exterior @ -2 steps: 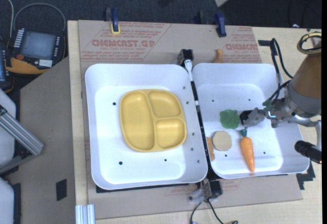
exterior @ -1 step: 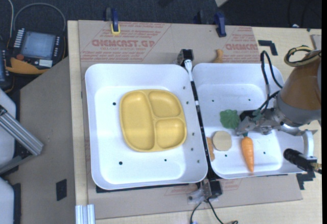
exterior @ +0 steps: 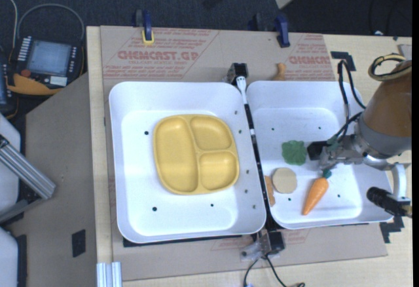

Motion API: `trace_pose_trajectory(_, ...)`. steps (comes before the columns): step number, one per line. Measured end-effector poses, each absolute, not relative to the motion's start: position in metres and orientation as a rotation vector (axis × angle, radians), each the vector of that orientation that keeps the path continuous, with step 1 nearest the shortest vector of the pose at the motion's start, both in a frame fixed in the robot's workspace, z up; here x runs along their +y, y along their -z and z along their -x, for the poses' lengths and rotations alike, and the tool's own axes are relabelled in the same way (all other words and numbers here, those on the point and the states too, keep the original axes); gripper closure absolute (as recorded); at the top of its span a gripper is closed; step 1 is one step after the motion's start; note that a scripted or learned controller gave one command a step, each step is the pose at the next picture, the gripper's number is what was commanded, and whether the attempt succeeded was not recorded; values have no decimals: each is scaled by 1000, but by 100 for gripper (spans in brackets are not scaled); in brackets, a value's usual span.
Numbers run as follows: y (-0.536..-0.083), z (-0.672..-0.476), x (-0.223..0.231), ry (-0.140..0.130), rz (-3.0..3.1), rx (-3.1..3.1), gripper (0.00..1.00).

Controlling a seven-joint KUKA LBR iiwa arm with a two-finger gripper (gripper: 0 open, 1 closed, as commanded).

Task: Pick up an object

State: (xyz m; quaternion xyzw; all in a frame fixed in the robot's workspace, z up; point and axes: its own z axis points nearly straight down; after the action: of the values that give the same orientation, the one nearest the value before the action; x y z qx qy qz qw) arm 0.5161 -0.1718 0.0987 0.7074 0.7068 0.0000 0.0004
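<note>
In the right bin (exterior: 308,105) lie a green lumpy toy (exterior: 294,151), a round tan biscuit (exterior: 284,180) and an orange carrot (exterior: 315,194) with a green top. My gripper (exterior: 325,156) hangs low over this bin, just right of the green toy and directly above the carrot's leafy end. The arm's grey wrist (exterior: 386,128) comes in from the right and hides part of the bin's right side. Whether the gripper touches the carrot top is unclear.
The left bin (exterior: 131,168) holds a yellow divided plate (exterior: 195,152). A small orange piece (exterior: 270,191) lies against the right bin's left wall. Black cables (exterior: 345,92) run along the arm above the right bin.
</note>
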Motion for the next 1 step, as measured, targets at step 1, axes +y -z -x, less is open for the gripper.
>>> trace_pose_trajectory(1,-162,-517,-175,-3,-2217,2218,100)
